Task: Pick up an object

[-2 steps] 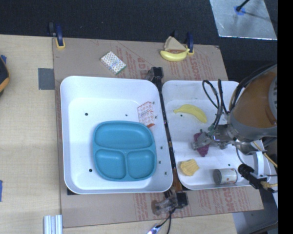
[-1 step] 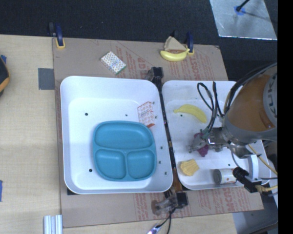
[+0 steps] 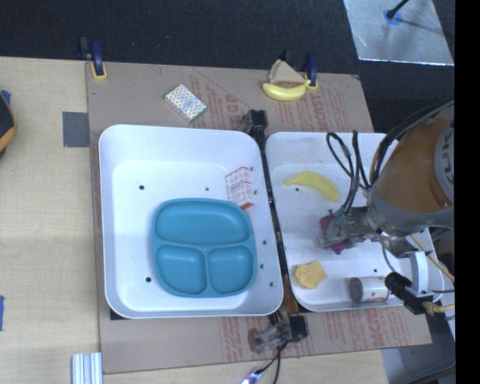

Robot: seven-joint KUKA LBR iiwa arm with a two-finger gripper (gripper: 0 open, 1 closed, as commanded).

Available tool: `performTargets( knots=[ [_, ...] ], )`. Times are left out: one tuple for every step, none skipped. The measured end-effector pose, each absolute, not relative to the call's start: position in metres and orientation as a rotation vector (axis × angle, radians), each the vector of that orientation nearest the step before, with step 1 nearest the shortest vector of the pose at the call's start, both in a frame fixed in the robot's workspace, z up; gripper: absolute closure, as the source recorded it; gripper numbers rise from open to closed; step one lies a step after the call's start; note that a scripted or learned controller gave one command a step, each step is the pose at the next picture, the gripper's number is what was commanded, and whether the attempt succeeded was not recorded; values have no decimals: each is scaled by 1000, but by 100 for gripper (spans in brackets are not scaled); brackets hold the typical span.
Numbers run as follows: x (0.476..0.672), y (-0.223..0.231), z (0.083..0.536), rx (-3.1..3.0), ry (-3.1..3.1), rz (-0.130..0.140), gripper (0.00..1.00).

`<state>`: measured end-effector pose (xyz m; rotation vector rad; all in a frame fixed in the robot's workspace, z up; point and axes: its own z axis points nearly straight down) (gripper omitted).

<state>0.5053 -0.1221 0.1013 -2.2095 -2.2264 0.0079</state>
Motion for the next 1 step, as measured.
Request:
performTargets(
  knots=[
    [532,-43,216,-2214,-2225,2,100]
  ],
)
